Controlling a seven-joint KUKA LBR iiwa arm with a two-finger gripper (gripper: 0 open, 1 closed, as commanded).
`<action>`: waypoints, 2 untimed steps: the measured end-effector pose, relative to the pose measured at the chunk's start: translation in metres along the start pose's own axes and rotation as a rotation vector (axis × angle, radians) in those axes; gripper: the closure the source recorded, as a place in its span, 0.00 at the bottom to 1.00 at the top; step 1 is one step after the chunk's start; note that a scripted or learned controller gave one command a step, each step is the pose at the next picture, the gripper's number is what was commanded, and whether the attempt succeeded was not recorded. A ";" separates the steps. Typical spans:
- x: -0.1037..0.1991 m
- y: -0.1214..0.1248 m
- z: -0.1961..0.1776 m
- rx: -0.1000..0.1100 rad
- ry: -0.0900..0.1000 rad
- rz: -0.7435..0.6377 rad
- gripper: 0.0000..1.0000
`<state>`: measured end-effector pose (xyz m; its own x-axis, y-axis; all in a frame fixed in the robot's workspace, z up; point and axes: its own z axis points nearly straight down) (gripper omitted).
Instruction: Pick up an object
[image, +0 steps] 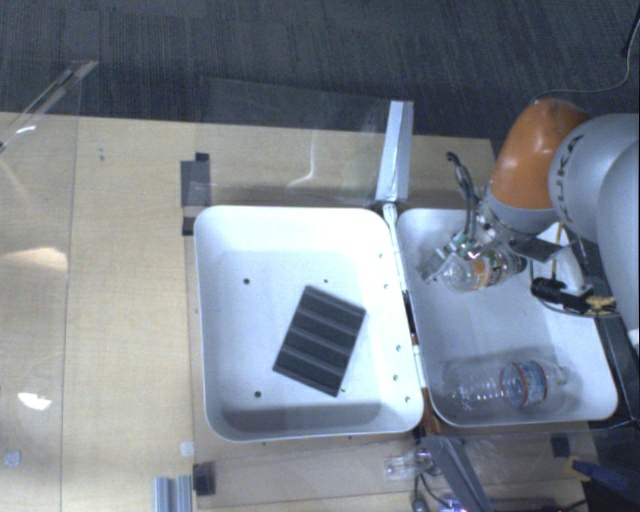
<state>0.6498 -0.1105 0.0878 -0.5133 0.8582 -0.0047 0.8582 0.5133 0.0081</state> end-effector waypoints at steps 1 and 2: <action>0.000 0.003 -0.013 -0.008 -0.004 -0.003 1.00; 0.000 0.003 -0.013 -0.008 -0.004 -0.002 0.00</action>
<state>0.6526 -0.1090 0.1011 -0.5153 0.8569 -0.0085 0.8568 0.5154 0.0157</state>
